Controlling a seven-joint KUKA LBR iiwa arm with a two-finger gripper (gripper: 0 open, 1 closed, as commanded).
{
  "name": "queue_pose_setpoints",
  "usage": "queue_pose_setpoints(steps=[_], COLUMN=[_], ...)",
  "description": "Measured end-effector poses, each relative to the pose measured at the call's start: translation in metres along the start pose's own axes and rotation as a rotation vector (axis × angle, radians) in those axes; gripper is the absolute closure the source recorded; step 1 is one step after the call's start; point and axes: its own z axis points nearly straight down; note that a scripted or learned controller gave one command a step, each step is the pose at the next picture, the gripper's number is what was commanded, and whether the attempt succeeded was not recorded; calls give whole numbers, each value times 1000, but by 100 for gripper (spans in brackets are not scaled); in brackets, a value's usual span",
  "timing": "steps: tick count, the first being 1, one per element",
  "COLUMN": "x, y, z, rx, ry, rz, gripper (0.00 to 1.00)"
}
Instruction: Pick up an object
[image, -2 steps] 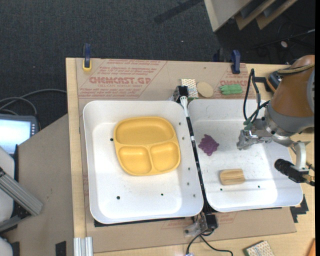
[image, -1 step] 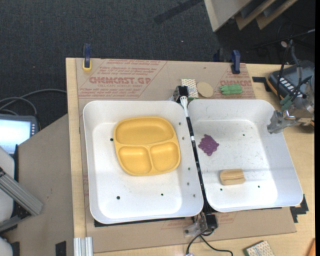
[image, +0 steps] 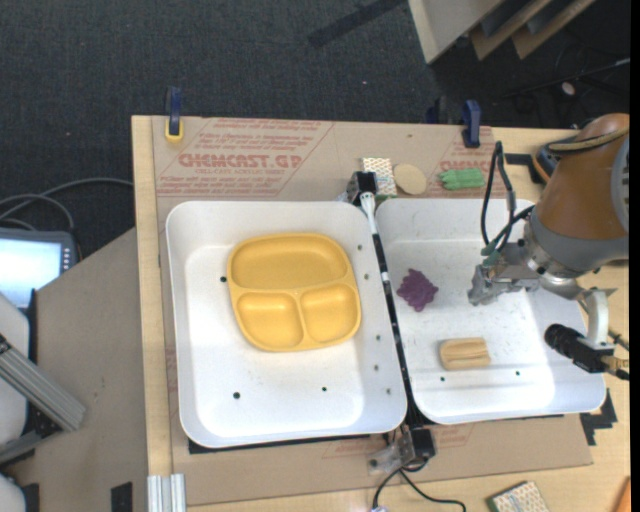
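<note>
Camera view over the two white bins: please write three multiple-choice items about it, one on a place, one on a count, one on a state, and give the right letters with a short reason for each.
1. Where does the yellow three-compartment plastic plate lie?
A. in the left white bin
B. in the right white bin
C. on the bench behind the bins

2. How many loose objects lie inside the right white bin?
A. none
B. two
C. four

3. How does the tan wooden block stand to the gripper?
A. clamped in it
B. lying flat on the bin floor, apart from it
C. lifted above the bin

Answers: 1 A, the plate fills the middle of the left bin. 2 B, the small purple crumpled object and the tan block are there. 3 B, the block rests nearer the front wall, with bare floor between it and the gripper.
</note>
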Motion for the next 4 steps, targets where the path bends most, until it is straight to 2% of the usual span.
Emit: queue_pose_setpoints(steps=[1, 2, 3, 4], x=[-3, 33, 31, 31], y=[2, 53, 53, 53], z=[-8, 71, 55, 56], rx=[-11, -14, -20, -19], ry=[-4, -5, -6, -6], rz=[3, -1, 2, 2], gripper=[0, 0, 100, 0])
